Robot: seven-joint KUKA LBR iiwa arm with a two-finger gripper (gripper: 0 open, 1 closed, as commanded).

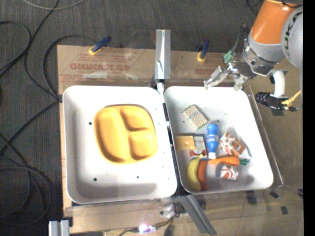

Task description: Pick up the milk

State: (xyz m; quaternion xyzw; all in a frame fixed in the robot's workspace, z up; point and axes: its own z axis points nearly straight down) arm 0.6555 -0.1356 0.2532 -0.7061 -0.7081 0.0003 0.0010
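Note:
The milk (233, 145) looks like a small red-and-white carton lying tilted in the right bin (256, 127), near its right wall, among other toy groceries. A blue-and-white bottle (212, 139) lies just left of it. My gripper (222, 83) hangs over the far rim of the right bin, well behind the milk and slightly left of it. Its two fingers are spread open with nothing between them.
Also in the right bin are a patterned packet (194, 116), a brown box (184, 142), a banana (193, 174), an orange carrot (221, 161) and a red-and-white can (228, 172). The left bin (78, 132) holds a yellow divided tray (126, 133).

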